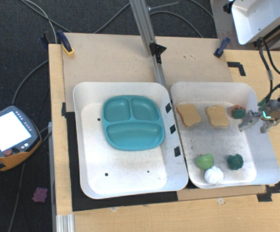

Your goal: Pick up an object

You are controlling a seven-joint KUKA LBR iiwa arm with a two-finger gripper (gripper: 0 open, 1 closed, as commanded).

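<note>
Strawberry-like red piece (238,112) sits in the right bin (227,90), just beside the gripper (254,120), whose jaw state I cannot tell, so the good move, I'd judge, is centring squarely over it before descending.

Wooden bench (130,57) on dark carpet (14,52). Cables (28,8) trail at 11 o'clock. Teach pendant (7,137) lies at 9 o'clock.

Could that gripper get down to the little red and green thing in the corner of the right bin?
Probably yes. The gripper hangs just beside the red and green thing, with nothing lying between them, though the right bin's wall stands close behind it.
</note>
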